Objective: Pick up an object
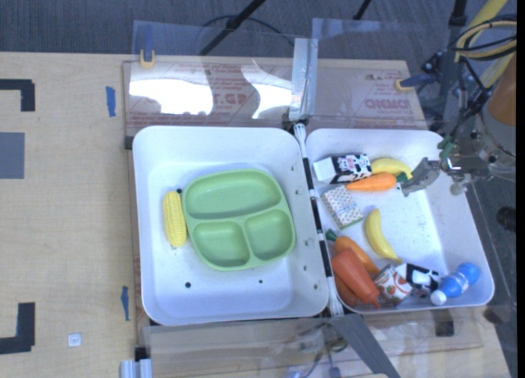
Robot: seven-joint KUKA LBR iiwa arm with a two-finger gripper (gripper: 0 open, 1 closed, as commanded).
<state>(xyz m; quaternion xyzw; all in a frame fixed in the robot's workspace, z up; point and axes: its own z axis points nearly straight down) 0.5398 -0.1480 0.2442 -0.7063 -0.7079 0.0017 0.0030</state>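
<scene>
Nearest edge, right bin [480, 245]: a blue-capped bottle [456, 281] is seen lying in the near right corner, with a small black-and-white carton [422, 276] just beside it and a red-and-white can [393, 284] next to that. Two orange-red carrots [353, 270] are laid against the bin's left wall, touching the can.

Left bin [156, 286]: a green three-compartment plate [238, 218] is set roughly in the middle. A yellow corn cob [174, 217] is laid just beside its left edge, on the bin floor.

Mid right bin: a yellow banana [378, 234] is laid on the floor, apart from the carrots. A patterned packet [342, 205] is tilted near the left wall.

Further back: an orange carrot [373, 183] is laid crosswise, its tip close to the gripper. Behind it a cow-print carton [349, 165] and a second banana [392, 168] are found, touching or nearly so.

Gripper [416, 179]: it is positioned low over the far right part of the right bin, reaching in from the right. The fingers are seen spread apart; nothing is held between them. The carrot tip is just beside the fingers; contact cannot be confirmed.

Far side: clear plastic panels [213, 89] are stood behind both bins.
</scene>
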